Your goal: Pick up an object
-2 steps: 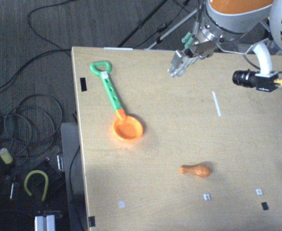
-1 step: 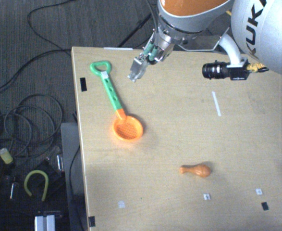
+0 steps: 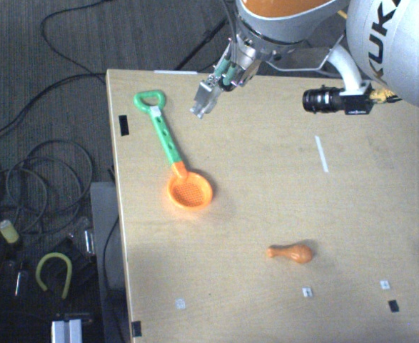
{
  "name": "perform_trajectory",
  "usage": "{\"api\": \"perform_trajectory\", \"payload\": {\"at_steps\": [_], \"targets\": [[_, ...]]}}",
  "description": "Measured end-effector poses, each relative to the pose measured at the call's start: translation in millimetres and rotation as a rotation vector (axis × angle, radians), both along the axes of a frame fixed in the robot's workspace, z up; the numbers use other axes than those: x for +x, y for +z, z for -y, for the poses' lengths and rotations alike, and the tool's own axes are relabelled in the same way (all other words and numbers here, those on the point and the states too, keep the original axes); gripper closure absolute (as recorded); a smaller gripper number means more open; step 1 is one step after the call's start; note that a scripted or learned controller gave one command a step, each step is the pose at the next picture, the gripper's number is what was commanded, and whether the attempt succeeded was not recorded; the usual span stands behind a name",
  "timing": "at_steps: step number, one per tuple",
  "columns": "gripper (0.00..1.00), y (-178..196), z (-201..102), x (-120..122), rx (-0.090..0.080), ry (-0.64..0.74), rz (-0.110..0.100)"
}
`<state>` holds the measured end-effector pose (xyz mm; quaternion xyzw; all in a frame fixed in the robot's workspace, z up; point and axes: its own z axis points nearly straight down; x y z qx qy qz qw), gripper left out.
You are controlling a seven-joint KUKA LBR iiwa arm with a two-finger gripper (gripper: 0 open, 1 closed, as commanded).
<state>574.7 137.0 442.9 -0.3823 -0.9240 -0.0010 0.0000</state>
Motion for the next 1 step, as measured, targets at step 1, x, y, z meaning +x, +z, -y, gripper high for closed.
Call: {"api": "perform_trajectory", "payload": {"at_steps": [1], "targets": [[1.00,9.1,-0.7,0.7,0.001,0.000,0.000]]}}
